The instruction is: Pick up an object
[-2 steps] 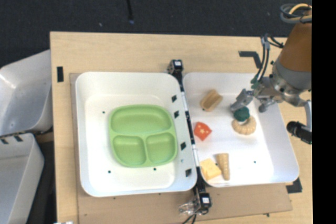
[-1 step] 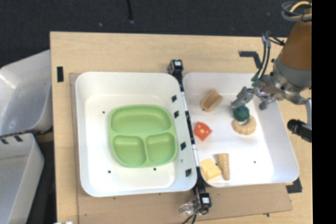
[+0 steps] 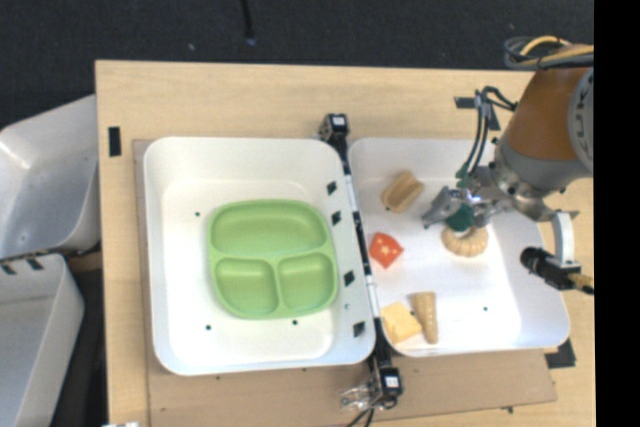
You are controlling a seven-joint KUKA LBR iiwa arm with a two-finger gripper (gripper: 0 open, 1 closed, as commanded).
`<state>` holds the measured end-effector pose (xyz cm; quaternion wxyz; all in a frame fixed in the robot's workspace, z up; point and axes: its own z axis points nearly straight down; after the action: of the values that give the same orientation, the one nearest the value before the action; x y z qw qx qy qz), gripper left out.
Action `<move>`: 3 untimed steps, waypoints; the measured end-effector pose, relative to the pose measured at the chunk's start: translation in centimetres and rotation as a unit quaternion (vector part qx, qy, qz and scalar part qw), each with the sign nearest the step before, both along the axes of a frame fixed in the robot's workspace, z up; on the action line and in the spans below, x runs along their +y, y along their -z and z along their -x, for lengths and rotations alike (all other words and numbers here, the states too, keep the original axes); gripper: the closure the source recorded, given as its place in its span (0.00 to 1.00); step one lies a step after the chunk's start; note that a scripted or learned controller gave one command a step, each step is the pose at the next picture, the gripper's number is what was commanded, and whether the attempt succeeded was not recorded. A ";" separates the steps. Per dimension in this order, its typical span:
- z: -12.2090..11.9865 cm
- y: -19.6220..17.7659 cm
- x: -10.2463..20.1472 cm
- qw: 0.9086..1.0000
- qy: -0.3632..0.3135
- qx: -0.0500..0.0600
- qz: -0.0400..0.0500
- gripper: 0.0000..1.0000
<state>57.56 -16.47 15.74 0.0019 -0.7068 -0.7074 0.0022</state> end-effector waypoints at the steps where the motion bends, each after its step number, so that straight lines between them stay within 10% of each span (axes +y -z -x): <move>1: 0.1 5.4 -0.1 1.000 0.001 0.000 0.000 0.00; 2: -0.1 4.1 -0.2 1.000 0.002 -0.003 0.000 1.00; 3: -0.2 -0.1 -0.2 1.000 0.000 -0.004 0.000 1.00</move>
<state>57.77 -16.71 15.81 -0.0014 -0.7069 -0.7074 -0.0007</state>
